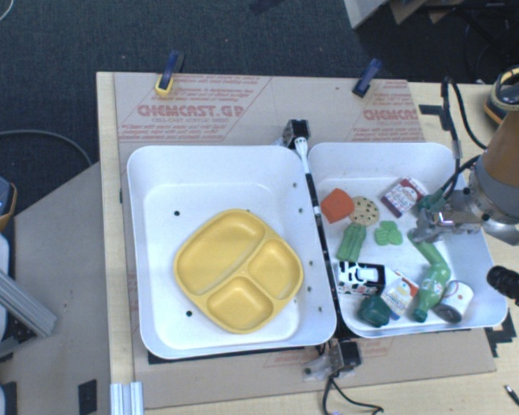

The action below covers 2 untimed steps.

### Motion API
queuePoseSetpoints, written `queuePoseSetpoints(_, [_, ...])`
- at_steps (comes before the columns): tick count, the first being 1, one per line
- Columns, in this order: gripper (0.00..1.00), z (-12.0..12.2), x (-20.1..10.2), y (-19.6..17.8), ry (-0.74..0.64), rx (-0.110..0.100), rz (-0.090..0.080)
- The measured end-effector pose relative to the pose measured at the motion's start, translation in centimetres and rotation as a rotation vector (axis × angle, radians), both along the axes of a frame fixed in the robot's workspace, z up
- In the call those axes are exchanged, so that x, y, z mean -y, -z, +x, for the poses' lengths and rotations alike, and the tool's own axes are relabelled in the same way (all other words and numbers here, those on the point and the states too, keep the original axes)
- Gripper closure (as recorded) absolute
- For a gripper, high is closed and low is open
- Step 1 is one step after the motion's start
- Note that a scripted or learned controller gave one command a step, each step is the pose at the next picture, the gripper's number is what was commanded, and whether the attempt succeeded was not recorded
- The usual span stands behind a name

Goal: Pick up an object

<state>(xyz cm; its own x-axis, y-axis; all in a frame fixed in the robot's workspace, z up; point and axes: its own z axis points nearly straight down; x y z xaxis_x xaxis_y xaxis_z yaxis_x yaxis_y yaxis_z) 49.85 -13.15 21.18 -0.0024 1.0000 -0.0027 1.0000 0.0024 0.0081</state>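
The counter point(242, 102) carries two shallow white bins side by side. The left bin point(156, 180) holds a yellow divided plate point(238, 271) with three compartments, lying near its middle. The right bin point(363, 158) holds a cluster of small things: an orange block point(336, 205) beside a round tan cookie point(365, 208), a green pickle-shaped piece point(352, 242), a small green leafy piece point(387, 233), a dark red packet point(400, 197), a black-and-white cow toy point(361, 276), a dark teal cup point(373, 310), a green bottle point(432, 285) and a white cup point(455, 299). The arm's pincer point(434, 219) hangs over the right bin's far right part, just above the green bottle; I cannot tell how its tips stand.
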Motion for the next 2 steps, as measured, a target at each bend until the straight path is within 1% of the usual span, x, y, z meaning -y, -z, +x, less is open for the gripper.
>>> queuePoseSetpoints(1, [1.0,0.1,0.0,-1.4,0.001,-0.003,0.0])
queuePoseSetpoints(2, [1.0,2.0,-4.6,-2.1,-0.004,-0.003,0.003])
